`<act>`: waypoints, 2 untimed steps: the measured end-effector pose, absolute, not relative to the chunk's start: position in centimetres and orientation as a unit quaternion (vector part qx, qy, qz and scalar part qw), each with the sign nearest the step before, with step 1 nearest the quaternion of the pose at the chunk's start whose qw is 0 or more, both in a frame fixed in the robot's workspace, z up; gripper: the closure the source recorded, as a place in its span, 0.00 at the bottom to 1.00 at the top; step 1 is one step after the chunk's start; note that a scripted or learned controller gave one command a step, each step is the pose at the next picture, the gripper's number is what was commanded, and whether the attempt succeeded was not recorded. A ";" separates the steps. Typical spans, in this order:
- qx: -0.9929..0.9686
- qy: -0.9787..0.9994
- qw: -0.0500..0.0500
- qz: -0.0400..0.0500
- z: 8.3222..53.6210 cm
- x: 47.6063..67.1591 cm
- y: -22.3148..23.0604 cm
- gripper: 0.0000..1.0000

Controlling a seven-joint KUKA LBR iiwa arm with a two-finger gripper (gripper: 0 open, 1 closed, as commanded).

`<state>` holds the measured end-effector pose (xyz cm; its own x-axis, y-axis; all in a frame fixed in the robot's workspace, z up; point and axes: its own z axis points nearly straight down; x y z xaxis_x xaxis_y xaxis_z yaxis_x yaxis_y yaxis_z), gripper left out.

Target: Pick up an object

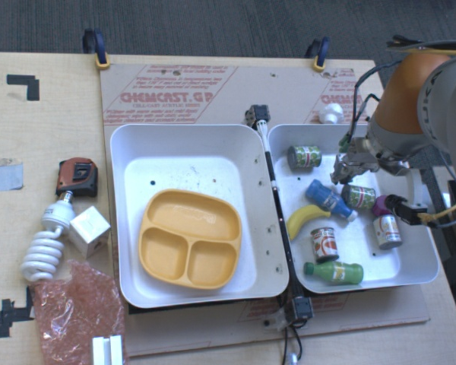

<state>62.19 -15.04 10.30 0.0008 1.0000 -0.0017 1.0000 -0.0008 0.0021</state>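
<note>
Right bin [418,268]: it holds all the pickable clutter, so the arm works over this one.
Arm [422,97]: it reaches in from the right edge, its orange band above the wrist, and bends down over the upper right part of the right bin.
Gripper [351,175]: it hangs low in the bin, just above the green-labelled can [359,197] and close beside the blue bottle [328,198]; the dark wrist hardware hides the tips, so whether it is wide or narrow I cannot tell, and nothing is seen between them.
Likely target: the green-labelled can lying on its side directly under the tool, judged only from where the tool sits.
Crowding: that can touches or nearly touches the blue bottle and a small purple object [383,204], which probably leaves little room for a clean closing.
Banana [307,220]: it lies curved against the left wall of the right bin, below the blue bottle, out of the tool's way.
Other cans: a green can [305,157] lies near the bin's top, a red-labelled can [324,243] stands near the middle, and a silver can [387,231] rests toward the right wall.
Green bottle [334,272]: on its side along the bin's lower edge, well apart from the tool.
Left bin [129,204]: it carries a yellow divided tray [190,238], probably the drop side.
Bench outside the bins: a spiral light bulb [47,238], a white cube [90,226] and a tape measure [77,176] lie at the left, outside the bins.
Progress: nothing looks lifted; every item rests on the bin floor.
</note>
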 end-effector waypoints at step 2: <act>0.708 0.707 0.002 0.000 11.3 62.3 -15.1 1.00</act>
<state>62.26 -15.11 11.32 0.0016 1.0000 -0.0029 1.0000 -0.0016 0.0039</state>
